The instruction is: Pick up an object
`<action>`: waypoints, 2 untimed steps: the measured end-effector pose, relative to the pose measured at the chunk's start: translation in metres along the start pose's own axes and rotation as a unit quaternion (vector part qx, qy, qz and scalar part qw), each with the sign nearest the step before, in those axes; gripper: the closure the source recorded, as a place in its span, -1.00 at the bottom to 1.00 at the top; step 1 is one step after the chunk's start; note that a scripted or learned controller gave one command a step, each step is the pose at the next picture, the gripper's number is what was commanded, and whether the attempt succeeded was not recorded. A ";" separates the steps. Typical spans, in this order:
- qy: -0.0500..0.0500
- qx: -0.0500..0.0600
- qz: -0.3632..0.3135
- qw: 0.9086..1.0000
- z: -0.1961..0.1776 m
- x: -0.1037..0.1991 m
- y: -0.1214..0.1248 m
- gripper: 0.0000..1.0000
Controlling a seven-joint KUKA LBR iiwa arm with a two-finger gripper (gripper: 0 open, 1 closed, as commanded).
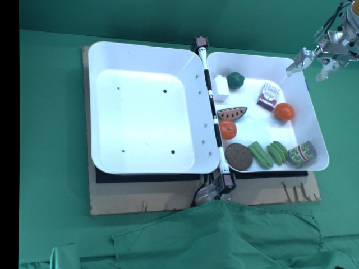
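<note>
Task objects: all in the right bin (314,129), 10 items counted.

- 2 orange round fruits: one (284,111) near the bin's right wall, one (227,129) just beside the divider rail (210,102).
- 2 green pea-pod items: one (260,154), one (277,152), lying side by side near the front wall.
- 1 watermelon slice (232,114), directly behind the left orange fruit, approx. touching it.
- 1 brown round cookie (239,156), front-left corner, just beside the left pod.
- 1 white block (220,87), rear-left, next to 1 dark green lump (235,80).
- 1 red/white carton (269,94), lying tilted, behind the right orange fruit.
- 1 green/red can (302,153), on its side, front-right corner.

Hand (312,64): above the right bin's rear-right corner, at the wall, well apart from all items. 2 fingers spread wide; nothing between them. Nearest item: the carton.

Left bin (98,102): 1 unit, white, 4 small dark dots on the floor. Bins: 2 total, side by side, joined at the rail.

Support: both bins sit on 1 cardboard sheet (112,198) on the green-covered bench (50,122). Loose green cloth (224,237) lies bunched at the front edge.
</note>
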State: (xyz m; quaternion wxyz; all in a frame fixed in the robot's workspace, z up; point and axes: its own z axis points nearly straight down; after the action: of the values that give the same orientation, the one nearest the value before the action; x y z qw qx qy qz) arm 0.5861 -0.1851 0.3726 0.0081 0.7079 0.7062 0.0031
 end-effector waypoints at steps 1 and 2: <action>0.004 0.011 0.000 1.000 0.099 0.026 0.011 -1.00; 0.002 0.002 0.000 1.000 0.179 0.028 -0.013 -1.00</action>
State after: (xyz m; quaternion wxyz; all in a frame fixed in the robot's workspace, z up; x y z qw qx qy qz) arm 0.5765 -0.1582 0.1929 0.0053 0.7077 0.7065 0.0025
